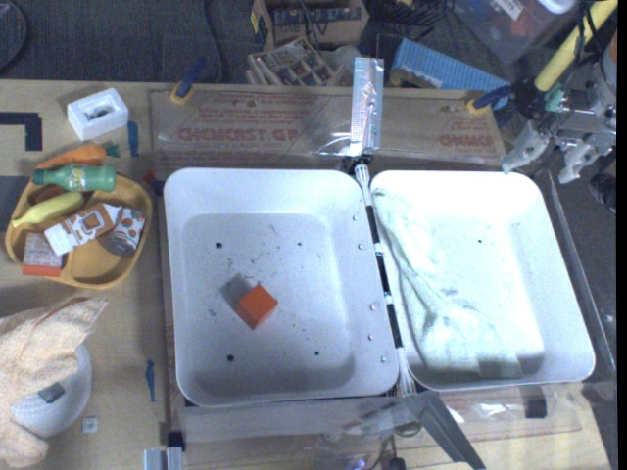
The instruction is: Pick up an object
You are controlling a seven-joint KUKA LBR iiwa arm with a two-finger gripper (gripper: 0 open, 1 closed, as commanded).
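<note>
A small orange cube (259, 306) lies in the left white bin (196, 360), a little left of its middle, with a grey shadow beside it. In the right bin (558, 292), a pale crumpled sheet or cloth (436, 297) stretches from the far left corner to the near side. My gripper (545, 158) hangs at the upper right, over the far right corner of the right bin and far from the cube. Its two light fingers (517, 151) stand apart with nothing between them.
On the bench to the left sits a yellow bowl (98, 272) of toy food, with a small white box (98, 113) behind it. A beige cloth (39, 360) lies at the near left. A clear panel (265, 125) and an upright post (367, 106) stand behind the bins.
</note>
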